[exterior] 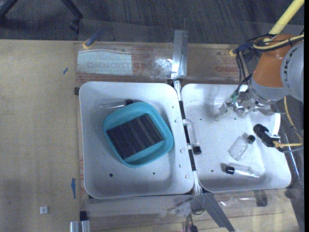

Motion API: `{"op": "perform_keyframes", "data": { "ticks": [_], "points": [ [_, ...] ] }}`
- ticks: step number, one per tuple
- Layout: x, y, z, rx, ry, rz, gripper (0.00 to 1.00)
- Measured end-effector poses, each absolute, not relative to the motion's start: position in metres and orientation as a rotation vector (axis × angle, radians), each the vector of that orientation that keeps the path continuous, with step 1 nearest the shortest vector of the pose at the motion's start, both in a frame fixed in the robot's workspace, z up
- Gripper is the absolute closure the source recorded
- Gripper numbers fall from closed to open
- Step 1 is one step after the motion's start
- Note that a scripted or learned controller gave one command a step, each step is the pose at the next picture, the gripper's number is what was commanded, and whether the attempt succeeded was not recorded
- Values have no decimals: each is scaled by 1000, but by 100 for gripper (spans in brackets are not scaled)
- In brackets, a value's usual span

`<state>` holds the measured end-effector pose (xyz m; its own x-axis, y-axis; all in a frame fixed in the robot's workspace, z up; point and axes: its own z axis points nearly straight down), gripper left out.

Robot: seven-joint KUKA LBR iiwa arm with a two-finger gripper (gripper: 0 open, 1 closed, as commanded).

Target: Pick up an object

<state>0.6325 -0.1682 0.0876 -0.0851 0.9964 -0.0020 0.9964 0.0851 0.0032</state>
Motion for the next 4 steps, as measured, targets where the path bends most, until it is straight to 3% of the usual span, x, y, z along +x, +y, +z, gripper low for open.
{"op": "perform_keyframes", "data": {
  "ticks": [1,2,3,4],
  "points": [
    [633,-168,88,2122,2311,2,0],
    [640,-117,88,2110,2325,5,0],
    [641,-117,100,2107,2323,10,100],
    [641,-117,99,2107,2323,9,0]
  ]
}}
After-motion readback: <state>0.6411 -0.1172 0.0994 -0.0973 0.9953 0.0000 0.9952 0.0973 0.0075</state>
